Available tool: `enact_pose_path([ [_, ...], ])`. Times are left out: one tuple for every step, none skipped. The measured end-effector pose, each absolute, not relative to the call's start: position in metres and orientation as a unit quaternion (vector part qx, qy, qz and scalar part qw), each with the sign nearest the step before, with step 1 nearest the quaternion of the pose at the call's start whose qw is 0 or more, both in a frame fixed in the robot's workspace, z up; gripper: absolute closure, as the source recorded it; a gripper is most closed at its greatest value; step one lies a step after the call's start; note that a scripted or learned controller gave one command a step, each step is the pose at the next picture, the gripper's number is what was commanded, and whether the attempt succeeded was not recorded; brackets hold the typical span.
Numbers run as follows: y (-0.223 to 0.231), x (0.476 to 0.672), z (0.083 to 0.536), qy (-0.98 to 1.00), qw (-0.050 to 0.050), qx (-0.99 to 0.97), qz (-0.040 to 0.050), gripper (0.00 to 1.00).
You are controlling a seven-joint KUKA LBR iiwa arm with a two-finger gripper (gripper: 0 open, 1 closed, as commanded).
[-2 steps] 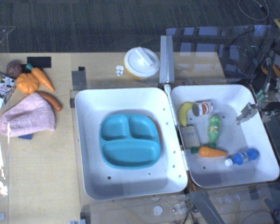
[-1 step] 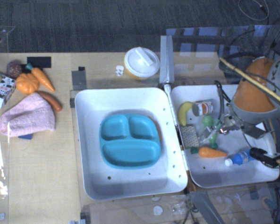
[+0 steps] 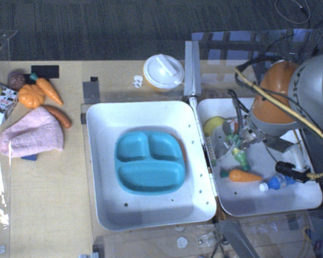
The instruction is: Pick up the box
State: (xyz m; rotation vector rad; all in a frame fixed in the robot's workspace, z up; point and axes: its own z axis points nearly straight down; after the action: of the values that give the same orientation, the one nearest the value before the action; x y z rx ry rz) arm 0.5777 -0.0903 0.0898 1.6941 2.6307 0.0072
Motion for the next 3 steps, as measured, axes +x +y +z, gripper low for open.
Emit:
enact_pose_path([
  [-0.099,0.630,0.088,0.763,-0.002,0.647,-0.0011,0.00],
  [-0.107,0.664,0.088,0.903,-0.003,0.430,-0.0097,0.00],
  [-0.087,0.649,0.088,0.884,0.005,0.468,0.0019,0.00],
])
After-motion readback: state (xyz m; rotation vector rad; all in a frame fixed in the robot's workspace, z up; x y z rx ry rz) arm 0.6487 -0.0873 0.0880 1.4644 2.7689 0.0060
